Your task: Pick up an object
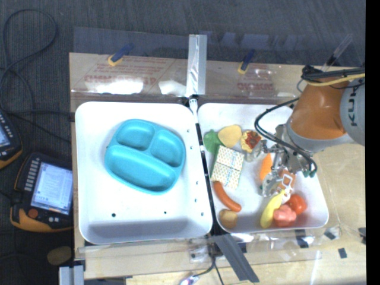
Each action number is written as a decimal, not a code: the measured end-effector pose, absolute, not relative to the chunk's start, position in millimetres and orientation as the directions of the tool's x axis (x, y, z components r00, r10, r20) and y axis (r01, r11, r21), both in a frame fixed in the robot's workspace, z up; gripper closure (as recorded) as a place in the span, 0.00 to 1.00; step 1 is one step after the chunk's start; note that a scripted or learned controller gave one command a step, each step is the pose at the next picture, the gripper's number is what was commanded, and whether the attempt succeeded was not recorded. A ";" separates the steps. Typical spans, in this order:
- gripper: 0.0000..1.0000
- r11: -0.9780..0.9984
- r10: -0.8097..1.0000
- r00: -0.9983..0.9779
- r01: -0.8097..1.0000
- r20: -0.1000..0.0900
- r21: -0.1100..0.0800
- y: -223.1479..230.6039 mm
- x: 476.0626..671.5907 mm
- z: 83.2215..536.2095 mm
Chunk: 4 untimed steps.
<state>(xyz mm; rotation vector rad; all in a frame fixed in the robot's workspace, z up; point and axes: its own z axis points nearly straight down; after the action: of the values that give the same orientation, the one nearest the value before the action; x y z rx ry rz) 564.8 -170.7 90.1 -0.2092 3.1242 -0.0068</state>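
Small brown potato-like toy [228, 218] sits at the right white bin's [317, 215] front rim, left of the yellow plastic banana [270, 209]. Gripper [279, 180] hovers just above the banana; finger state unclear. Best to descend straight, centred on the banana, avoiding the red tomato toy [297, 203].

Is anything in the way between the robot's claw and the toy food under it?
Nothing visible blocks it. The gripper hangs low in the right bin, right over the crowded toys, beside the orange carrot and just above the yellow banana.
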 end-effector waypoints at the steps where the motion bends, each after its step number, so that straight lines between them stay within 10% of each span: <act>1: 1.00 0.991 -0.133 -0.991 -0.133 -0.015 -0.010 -171.0 566.7 101.2; 2: 1.00 0.954 -0.299 -0.954 -0.299 -0.002 0.001 -221.7 558.1 95.8; 3: 1.00 0.862 -0.506 -0.862 -0.506 -0.004 -0.001 -221.3 591.6 128.9; 4: 1.00 0.923 -0.384 -0.923 -0.384 -0.005 0.000 -210.1 533.2 222.7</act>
<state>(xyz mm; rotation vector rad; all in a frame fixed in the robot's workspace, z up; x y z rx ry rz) 533.2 -210.1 222.7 -0.6137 3.0763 0.0019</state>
